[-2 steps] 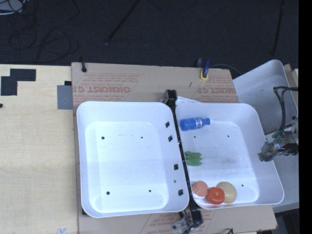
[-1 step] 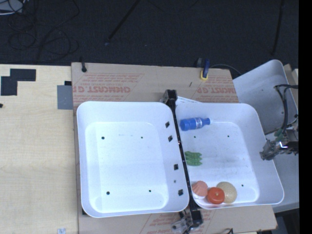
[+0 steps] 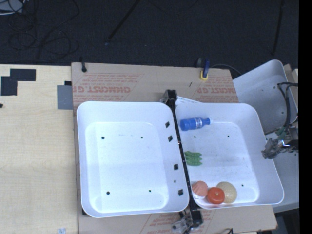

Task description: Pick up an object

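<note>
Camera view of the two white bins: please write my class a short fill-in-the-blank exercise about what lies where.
1. The blue bottle lies in the ____ bin as the camera sees it.
2. The small ____ object lies near the divider between the bins.
3. The red round object sits between a pink one and a ____ one.
4. The gripper is at the right bin's ____ edge.

Missing words: right; green; tan; right
</note>
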